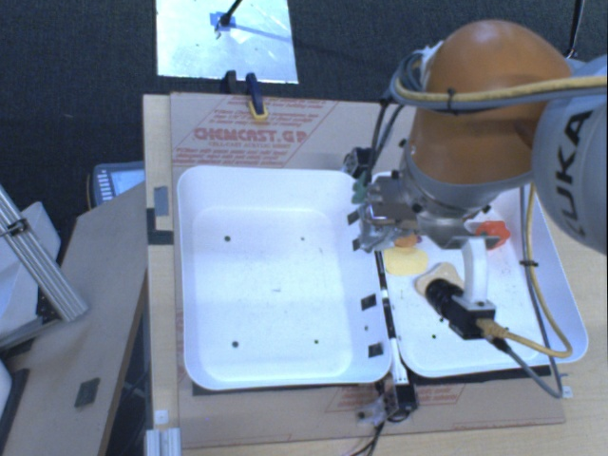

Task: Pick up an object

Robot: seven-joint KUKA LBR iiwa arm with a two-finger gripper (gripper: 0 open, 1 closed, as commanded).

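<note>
Fingers sat hidden, open or closed unclear, and the gripper [382, 222], crowding the right bin's [559, 302] left wall, risked missing the yellow piece [407, 263].

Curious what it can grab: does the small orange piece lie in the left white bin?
No, the orange piece lies in the right shallow white bin.

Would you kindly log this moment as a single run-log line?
arm: over right bin | gripper: beside yellow piece | hold: none seen | orange piece: right bin, partly under arm
</note>
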